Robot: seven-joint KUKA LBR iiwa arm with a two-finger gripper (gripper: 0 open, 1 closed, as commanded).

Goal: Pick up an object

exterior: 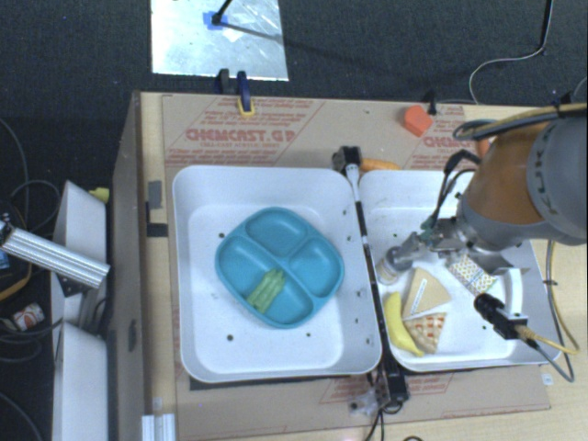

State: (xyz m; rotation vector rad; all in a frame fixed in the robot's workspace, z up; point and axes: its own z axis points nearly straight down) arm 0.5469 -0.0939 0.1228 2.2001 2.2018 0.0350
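The tool (395, 263) hangs low over the right bin (404, 196), close to that bin's 9 o'clock wall, with the grey arm (514, 186) coming in from 3 o'clock. Whether the tool is open or closed I cannot tell from here, and nothing shows gripped in it.

Just at the tool's 5 o'clock lies a pale wedge (425, 294), its narrow end toward 12 o'clock and nearly under the tool. At the tool's 6 o'clock lies a banana (401, 324), long axis running from 12 down toward 5 o'clock with a slight curve. It is just beside the 9 o'clock wall, so there is little room on that side. Touching the banana at its 3 o'clock is a lattice-topped wedge (432, 327), broad edge against the pale wedge and tip toward 6 o'clock, near the bin's front wall. A patterned strip (470, 272) lies at the tool's 3 o'clock, partly under the arm.

The bin floor at the tool's 12 o'clock is bare white, the widest free room here.

In the left bin (211, 200) a teal divided plate (308, 260) carries a green piece (266, 289) in its 7 o'clock compartment. An orange block (416, 119) sits on the counter (303, 118) beyond the bins.
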